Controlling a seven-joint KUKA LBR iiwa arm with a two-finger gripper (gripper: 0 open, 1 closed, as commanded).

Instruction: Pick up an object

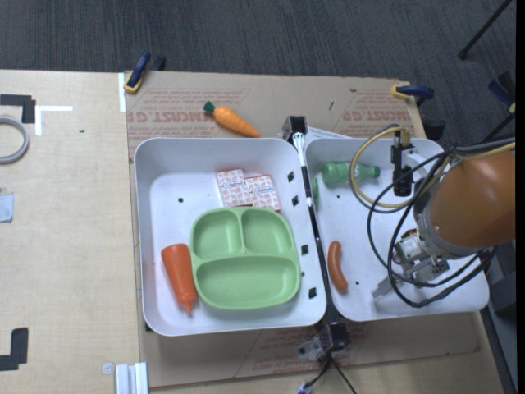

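Left bin (152,220): shallow white plastic bin, holding three things.
Divided plate (244,258): pale green plastic plate with three compartments, lying flat at the near middle of the left bin.
Orange bottle (180,277): orange plastic squeeze bottle lying just beside the plate's left edge, nozzle toward the near rim.
Carton (244,189): small red-and-white printed box, flat beyond the plate, touching its far edge.
Right bin (353,302): shallow white plastic bin beside the left one.
Sausage (336,267): orange-red toy sausage lying near the right bin's left wall.
Gripper (384,286): low over the near part of the right bin, under the orange wrist and black cables; nothing seen held.
Green bottle (343,171): translucent green plastic bottle on its side at the right bin's far end.
Carrot (231,119): orange toy carrot with a green top, on the brown cardboard beyond the left bin.
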